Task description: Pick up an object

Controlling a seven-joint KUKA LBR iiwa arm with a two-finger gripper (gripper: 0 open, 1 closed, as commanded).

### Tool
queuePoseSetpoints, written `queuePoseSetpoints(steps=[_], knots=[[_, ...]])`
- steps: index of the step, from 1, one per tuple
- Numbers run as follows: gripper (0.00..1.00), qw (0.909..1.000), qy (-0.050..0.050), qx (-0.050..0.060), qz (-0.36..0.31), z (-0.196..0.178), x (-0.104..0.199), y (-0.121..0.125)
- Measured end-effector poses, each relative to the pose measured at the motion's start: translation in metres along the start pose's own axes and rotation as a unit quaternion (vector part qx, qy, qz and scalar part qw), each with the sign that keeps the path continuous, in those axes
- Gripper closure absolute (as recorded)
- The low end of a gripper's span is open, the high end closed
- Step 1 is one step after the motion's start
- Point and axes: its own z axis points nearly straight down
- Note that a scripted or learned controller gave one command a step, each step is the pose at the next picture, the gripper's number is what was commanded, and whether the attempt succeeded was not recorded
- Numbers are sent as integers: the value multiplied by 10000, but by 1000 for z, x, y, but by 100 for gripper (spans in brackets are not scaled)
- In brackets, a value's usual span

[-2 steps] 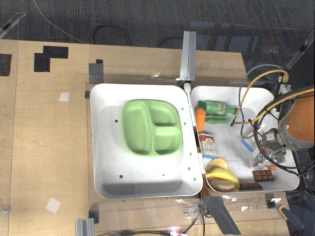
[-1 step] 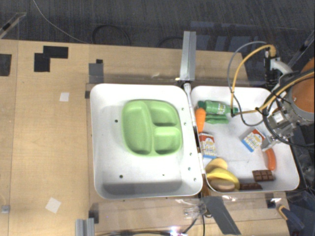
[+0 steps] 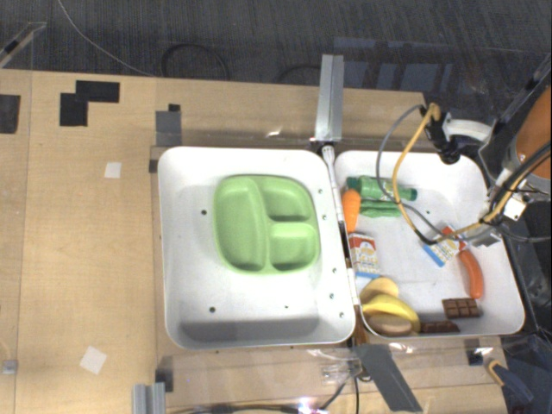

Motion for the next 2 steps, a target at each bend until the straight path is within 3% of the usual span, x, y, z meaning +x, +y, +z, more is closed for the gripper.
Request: queuePoseSetpoints(steps=[1,2], knots=[[100,9931,19,-6,-1174,-24,77,-25],[100,9927,41,7,-1206,-37,77,-28]])
